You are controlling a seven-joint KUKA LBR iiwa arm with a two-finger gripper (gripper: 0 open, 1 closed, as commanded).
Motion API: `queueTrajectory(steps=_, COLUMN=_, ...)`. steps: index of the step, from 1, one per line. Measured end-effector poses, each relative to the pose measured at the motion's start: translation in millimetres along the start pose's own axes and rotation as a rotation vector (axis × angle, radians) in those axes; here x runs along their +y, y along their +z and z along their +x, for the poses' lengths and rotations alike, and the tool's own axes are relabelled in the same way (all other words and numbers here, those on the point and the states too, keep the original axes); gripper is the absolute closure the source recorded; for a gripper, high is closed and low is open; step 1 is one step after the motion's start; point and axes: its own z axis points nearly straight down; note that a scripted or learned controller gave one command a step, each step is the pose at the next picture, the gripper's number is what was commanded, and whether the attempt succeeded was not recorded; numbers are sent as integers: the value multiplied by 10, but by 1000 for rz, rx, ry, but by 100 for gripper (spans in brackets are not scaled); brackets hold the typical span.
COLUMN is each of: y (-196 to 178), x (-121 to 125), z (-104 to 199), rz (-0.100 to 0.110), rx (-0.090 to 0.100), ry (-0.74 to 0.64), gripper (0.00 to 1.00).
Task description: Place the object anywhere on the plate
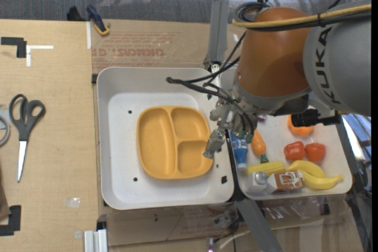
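While the grey KUKA arm (pixel 348 62) with its orange wrist band (pixel 277 56) reaches in from the right, its gripper (pixel 217 138) hangs over the right edge of a yellow plate (pixel 174 141) divided into 3 compartments, which lies flat in the left white bin (pixel 112 144). Whether the gripper carries anything, or how its fingers stand, cannot be told from this angle; the metal parts blur together over the plate's lower right compartment and the seam between the 2 bins. Right of the plate, in the right white bin (pixel 342 180), lie the candidate objects: a blue-and-white bottle (pixel 240 151) just beside the gripper, a small orange carrot (pixel 258 142) next to it, a toy corn cob (pixel 267 167) below those, a brown carton (pixel 289 181) lying on its side, a yellow banana (pixel 319 177) touching the carton, a red tomato-like piece (pixel 304 151) farther right, and an orange fruit (pixel 298 126) partly under the arm. All 3 compartments of the plate are bare. Left of the plate, well apart on the wooden bench (pixel 53 186), rests a pair of black-handled scissors (pixel 25 121); beyond the plate's far side lies a sheet of printed cardboard (pixel 147 47).
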Motion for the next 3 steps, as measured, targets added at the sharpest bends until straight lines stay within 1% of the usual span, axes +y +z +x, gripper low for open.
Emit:
queueTrajectory(steps=1, y=-87, x=6, z=-11, rz=1, rx=-2, ry=-2, gripper=100)
queueTrajectory(steps=2, y=246, x=630, z=4, rz=0, rx=1, ry=-178, gripper=100)
queueTrajectory(steps=3, y=244, x=630, z=2, rz=0, rx=1, ry=-178, gripper=0)
